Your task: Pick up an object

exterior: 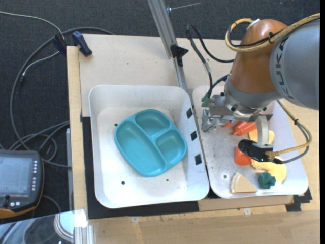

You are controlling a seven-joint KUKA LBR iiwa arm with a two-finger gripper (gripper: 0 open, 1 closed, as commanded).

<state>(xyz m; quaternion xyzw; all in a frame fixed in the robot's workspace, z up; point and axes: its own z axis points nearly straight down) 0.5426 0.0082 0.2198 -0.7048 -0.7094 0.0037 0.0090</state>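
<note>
A: Where do the toys lie from my gripper (210, 120)?

B: Orange piece (245, 128) at three o'clock, close; the rest toward five in the right bin (219, 161).

A: Fingers?

B: I see them slightly parted, holding nothing.

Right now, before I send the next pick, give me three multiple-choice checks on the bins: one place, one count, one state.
1. Where is the teal divided plastic plate?
A. left white bin
B. right white bin
C. bare bench

2. How many compartments has the plate?
A. two
B. three
C. five

3. The plate lies:
A. upside down
B. on edge
C. flat, open side up

Answers: 1 A, it sits inside the left bin's walls. 2 B, ridges split it in three. 3 C, its hollows face the camera.
</note>
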